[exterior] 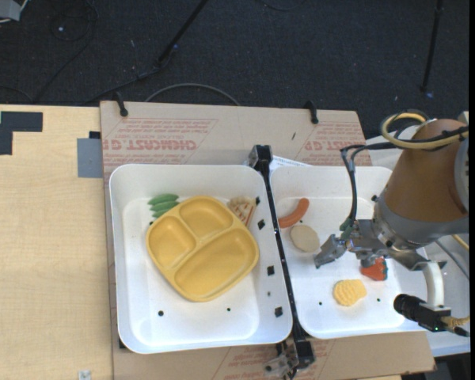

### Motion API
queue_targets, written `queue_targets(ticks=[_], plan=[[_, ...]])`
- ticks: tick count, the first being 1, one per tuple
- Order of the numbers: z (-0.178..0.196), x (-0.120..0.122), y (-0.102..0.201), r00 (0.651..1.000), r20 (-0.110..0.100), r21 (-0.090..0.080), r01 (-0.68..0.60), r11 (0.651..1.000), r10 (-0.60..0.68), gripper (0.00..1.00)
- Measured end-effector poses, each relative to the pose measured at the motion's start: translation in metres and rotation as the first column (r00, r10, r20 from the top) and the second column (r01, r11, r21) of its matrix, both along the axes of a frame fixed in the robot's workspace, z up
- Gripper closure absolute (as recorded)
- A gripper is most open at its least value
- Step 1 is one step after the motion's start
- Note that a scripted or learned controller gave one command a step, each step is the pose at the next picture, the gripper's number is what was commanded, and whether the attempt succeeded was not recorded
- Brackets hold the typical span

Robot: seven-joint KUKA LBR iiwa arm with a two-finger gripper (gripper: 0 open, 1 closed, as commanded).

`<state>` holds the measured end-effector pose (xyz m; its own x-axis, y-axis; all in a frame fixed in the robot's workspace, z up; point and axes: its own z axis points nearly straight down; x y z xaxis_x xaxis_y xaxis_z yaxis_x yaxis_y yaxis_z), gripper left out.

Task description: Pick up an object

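My gripper (350, 253) hangs low over the right bin (324, 182), below the arm's orange band. Under it and slightly to its right lies a small red object (374, 271), partly covered by the wrist. A beige round piece (304, 237) sits just left of the gripper. An orange-red sausage (293, 212) lies beyond that, toward the bin's far left. A yellow ridged piece (349, 293) rests in front of the gripper, nearer the bin's front wall. I see nothing lifted off the bin floor.
The left bin (127, 291) bears a yellow divided plate (203, 248), a green item (163, 203) at its far left and a beige ridged item (241, 207) by the divider. A black rail (274, 252) separates the bins. Cables loop off the arm.
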<state>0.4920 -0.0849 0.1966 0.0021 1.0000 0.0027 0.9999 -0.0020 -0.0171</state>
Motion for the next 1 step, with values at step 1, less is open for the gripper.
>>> queue_targets(ticks=[1], plan=[[0.0056,0.0027,-0.0003,1.0,0.012,-0.002,-0.002,1.0,0.002,0.0]])
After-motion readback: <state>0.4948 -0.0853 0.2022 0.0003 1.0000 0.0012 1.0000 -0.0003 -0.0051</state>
